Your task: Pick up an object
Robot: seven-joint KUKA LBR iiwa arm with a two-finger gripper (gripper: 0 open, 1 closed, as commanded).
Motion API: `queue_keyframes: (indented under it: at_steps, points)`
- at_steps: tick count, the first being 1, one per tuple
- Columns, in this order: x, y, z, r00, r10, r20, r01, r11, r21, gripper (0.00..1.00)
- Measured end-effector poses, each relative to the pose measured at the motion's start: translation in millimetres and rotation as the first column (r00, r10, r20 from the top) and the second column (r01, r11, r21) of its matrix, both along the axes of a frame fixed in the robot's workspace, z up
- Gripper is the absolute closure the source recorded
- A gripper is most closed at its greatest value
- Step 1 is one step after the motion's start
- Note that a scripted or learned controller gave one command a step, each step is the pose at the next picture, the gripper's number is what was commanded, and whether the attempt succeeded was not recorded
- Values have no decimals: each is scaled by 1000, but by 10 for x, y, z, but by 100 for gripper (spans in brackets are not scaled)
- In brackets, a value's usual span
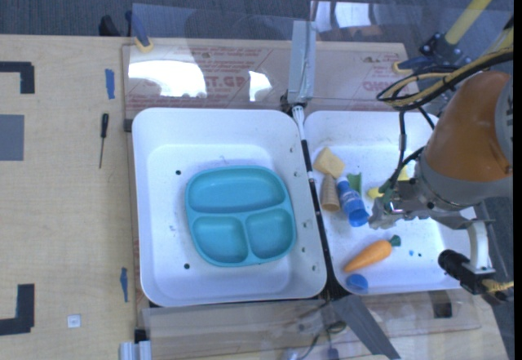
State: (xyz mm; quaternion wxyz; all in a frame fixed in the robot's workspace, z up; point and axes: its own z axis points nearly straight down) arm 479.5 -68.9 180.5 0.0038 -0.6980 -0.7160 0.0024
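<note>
Two white bins sit side by side; the right bin [371, 134] serves as landmark. Over its right half hangs the gripper [383, 215], finger state unreadable. The blue bottle [353, 205] lies just left of it, the toy carrot [369, 255] just below.

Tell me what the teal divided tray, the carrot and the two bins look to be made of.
Teal divided tray: likely molded plastic, smooth with a soft sheen, one uniform color and rounded compartment walls.
Carrot: looks like a plastic toy, evenly orange with a green stub; soft or hard cannot be told.
Bins, left and right: probably thin formed plastic, white with rounded corners and a glossy rim.
</note>
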Motion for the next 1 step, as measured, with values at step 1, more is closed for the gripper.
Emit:
queue_keyframes:
  at_steps: [1]
  points:
    - [1,-4,3,1000,-1,1,1,1000,0,0]
